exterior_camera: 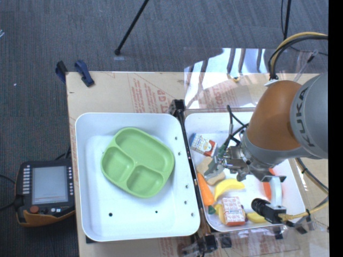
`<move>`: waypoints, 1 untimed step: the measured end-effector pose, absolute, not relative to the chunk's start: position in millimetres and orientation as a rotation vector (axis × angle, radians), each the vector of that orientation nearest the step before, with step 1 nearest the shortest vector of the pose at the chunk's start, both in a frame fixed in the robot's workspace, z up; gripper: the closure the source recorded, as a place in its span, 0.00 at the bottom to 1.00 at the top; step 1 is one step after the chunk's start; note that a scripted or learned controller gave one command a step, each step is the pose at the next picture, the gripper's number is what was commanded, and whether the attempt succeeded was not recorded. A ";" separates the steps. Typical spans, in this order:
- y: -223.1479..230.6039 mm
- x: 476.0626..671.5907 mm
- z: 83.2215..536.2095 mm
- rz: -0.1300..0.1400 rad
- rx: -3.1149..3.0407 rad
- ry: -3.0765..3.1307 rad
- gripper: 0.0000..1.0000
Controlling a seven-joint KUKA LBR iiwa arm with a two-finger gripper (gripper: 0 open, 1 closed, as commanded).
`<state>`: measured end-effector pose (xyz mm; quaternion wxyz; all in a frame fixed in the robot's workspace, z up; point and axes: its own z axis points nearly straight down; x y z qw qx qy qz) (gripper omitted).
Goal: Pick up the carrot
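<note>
Cardboard-topped bench, two white bins. Over the right bin (300,194) the gripper (214,166) hangs open, gripping nothing. The carrot (205,189) lies just below-left of it by the bin's left wall, long axis running top-to-bottom.

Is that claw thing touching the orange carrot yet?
Cannot tell. In the camera view the gripper sits just above and right of the carrot, but the slanted look-down hides any gap or contact.
</note>
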<state>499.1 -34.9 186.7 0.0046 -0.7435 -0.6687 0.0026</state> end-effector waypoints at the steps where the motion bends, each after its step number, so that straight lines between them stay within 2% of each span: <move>1: -5.0 474.1 185.1 0.009 -2.444 -1.961 0.00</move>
